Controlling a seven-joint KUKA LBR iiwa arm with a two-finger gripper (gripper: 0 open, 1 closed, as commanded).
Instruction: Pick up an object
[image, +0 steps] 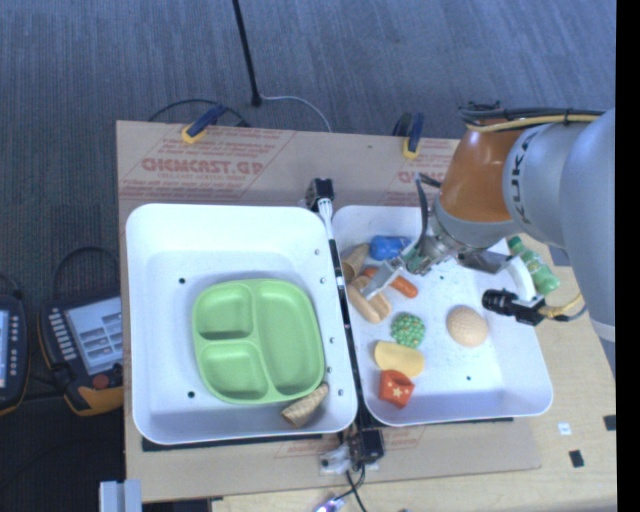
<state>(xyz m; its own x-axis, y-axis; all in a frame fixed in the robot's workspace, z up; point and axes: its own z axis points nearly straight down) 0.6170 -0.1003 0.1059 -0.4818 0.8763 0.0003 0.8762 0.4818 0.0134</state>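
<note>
The grey arm w/ the orange band (480, 180) comes in from the right and dips into the right-hand shallow white bin (500, 395), its two-finger gripper (385, 283) angled down-left toward the bin's upper-left corner. The metal fingers (375, 287) look slightly spread, tips down among the toy food, just above a tan hot-dog-shaped bun (365, 303) and right beside a small orange carrot-like piece (404, 288); nothing sits clearly between them, so no held object that I can make out, and whether the tips actually touch the bun I can't say. Just behind the gripper lies a blue plastic lump (387, 246). Further down the same bin: a green bumpy round piece (407, 328), a yellow rounded slab (399, 357) below it, and a red pepper-like chunk (396, 389) near the front edge. A beige egg-shaped ball (466, 326) rests to the right, well apart from the fingers. By the arm's far side there's a green-and-white bottle-ish thing (532, 268), partly hidden. The left-hand white bin (160, 240) carries a light-green three-compartment plastic tray (260, 340) in the middle, and a tan wedge-shaped piece (305, 406) sits at the tray's lower-right corner, against the bin's front wall. Both bins rest on a brown cardboard sheet (200, 165) held w/ clamps at the back.
</note>
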